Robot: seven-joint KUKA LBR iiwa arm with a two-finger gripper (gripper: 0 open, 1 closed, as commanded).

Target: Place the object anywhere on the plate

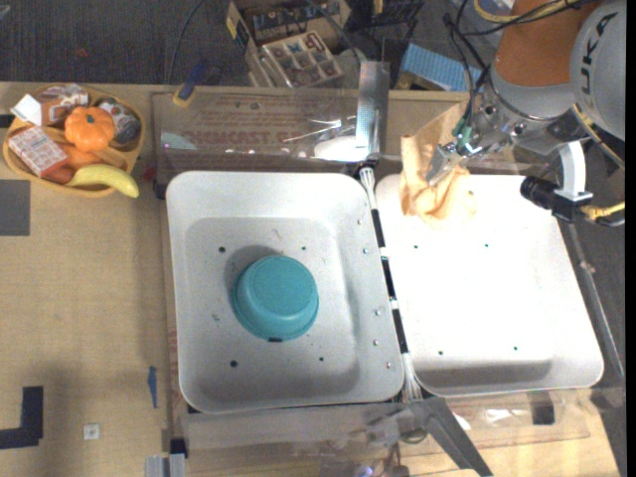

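Plate [277, 296] comes first on the left: a teal, round dish lying in the middle of the left bin [199, 207], flat and unobstructed, so it looks ready to receive whatever is brought over. Moving right across the seam between the bins, a tan cloth [429, 182] hangs over the far left corner of the right bin [497, 306], its upper part pinched between the closed fingers of the gripper [449, 153] and lifted. I judge it is held high so it can clear the bin walls on the way leftward to the plate.
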